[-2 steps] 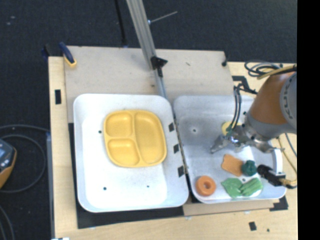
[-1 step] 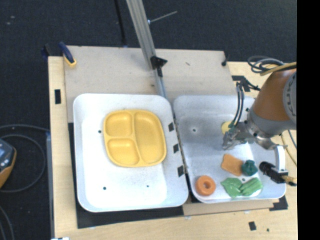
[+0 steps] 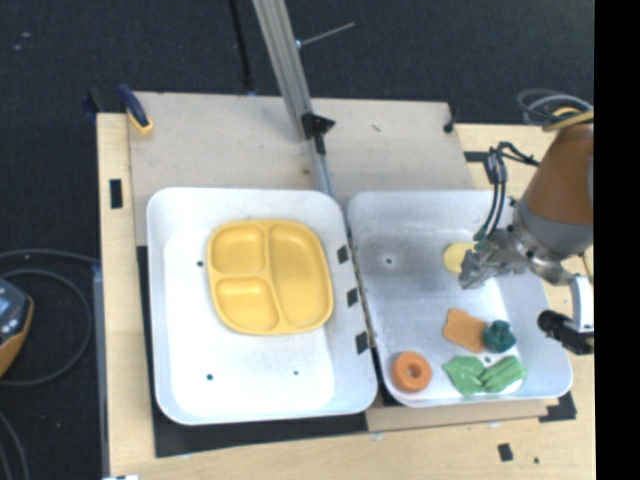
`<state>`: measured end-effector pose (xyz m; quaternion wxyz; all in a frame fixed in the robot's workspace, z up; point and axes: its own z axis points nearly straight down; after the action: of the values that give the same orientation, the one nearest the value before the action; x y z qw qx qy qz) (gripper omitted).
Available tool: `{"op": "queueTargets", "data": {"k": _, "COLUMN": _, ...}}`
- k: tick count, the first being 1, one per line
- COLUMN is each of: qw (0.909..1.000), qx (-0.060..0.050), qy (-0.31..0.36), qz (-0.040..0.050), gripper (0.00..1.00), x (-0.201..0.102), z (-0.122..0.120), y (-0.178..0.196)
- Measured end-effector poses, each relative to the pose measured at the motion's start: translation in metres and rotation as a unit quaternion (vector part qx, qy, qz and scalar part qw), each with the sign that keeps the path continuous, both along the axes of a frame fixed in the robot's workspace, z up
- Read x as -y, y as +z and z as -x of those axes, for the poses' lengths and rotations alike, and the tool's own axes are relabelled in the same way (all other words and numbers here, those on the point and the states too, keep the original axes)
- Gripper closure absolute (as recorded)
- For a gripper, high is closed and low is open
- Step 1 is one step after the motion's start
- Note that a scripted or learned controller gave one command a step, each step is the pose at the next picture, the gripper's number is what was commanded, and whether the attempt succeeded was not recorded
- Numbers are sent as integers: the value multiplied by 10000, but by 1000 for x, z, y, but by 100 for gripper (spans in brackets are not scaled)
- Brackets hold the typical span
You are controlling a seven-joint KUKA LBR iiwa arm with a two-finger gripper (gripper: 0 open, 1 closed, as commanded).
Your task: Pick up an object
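Note:
The right bin (image 3: 400, 238) holds several small objects. A pale yellow object (image 3: 455, 258) lies mid-bin, right beside my gripper (image 3: 472, 275), whose fingertips point down and left, touching or just above it. An orange wedge (image 3: 463, 329) lies below, with a dark teal object (image 3: 498, 336) at its right. An orange ring (image 3: 410, 371) and a green leafy object (image 3: 483, 374) rest near the bin's front edge. Nothing is visibly held between the fingers.
The left bin (image 3: 180, 368) bears a yellow divided plate (image 3: 270, 275). A metal pole (image 3: 290, 78) slants up from between the bins. The arm's grey and orange wrist (image 3: 560, 193) overhangs the right bin's right side.

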<state>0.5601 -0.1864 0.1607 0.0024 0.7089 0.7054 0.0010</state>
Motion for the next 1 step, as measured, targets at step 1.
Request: {"op": "queueTargets", "data": {"k": 1, "qw": 10000, "qx": 12, "qy": 2, "qz": 7, "gripper": 100, "x": 12, "z": 1, "y": 52}}
